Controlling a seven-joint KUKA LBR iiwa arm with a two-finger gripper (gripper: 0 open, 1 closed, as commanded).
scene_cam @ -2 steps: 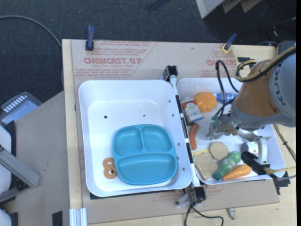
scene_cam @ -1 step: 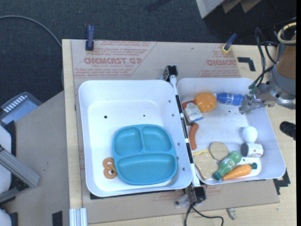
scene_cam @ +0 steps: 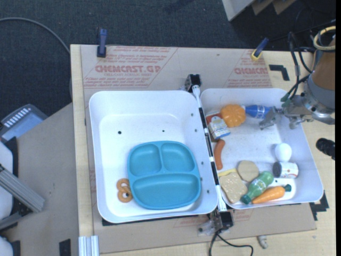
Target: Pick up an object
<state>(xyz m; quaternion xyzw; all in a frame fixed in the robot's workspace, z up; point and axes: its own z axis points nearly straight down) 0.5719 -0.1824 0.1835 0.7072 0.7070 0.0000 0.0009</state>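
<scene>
Pincer (scene_cam: pixel 281 118) is hovering with its prongs spread and nothing between them, over the right bin (scene_cam: pixel 314 167) up at 2 o'clock. Nothing's picked yet, so the whole grab is still waiting. Closest candidates: blue bottle (scene_cam: pixel 257 111) and orange ball (scene_cam: pixel 233 114) sitting at its 9 o'clock. The counter (scene_cam: pixel 160 68) is showing "CHEMCAST GP" printing.

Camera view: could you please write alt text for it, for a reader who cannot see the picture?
Seen from above, a grey robot arm's gripper hovers open over the back of the right white bin, which holds toy foods such as an orange, a carrot and a hot dog. The left bin holds a blue divided plate with a pretzel beside it.
</scene>
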